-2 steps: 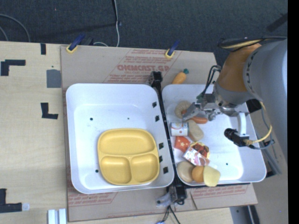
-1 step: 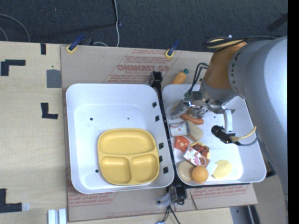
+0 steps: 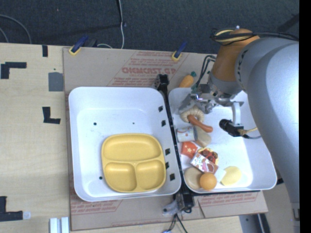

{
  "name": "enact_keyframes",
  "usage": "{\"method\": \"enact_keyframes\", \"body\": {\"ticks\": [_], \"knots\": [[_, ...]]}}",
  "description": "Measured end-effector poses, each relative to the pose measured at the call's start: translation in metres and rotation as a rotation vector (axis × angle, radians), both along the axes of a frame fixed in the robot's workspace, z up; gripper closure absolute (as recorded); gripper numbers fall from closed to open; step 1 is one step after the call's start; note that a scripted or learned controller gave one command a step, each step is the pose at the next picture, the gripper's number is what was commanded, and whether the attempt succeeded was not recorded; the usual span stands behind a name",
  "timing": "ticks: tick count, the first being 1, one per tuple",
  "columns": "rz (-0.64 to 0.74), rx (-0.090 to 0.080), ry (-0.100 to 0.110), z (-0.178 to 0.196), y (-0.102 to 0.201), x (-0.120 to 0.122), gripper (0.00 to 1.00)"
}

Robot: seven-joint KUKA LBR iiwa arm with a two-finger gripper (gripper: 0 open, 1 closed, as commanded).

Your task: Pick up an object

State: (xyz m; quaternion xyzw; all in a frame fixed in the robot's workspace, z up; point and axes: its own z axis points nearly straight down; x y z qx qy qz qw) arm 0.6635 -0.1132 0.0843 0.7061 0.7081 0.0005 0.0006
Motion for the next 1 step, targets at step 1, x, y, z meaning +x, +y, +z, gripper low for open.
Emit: {"method": "enact_keyframes", "body": {"ticks": [1], "knots": [[-0.002, -0.001, 0.004, 0.0018, 0.0118, -0.0222, 0.00]]}}
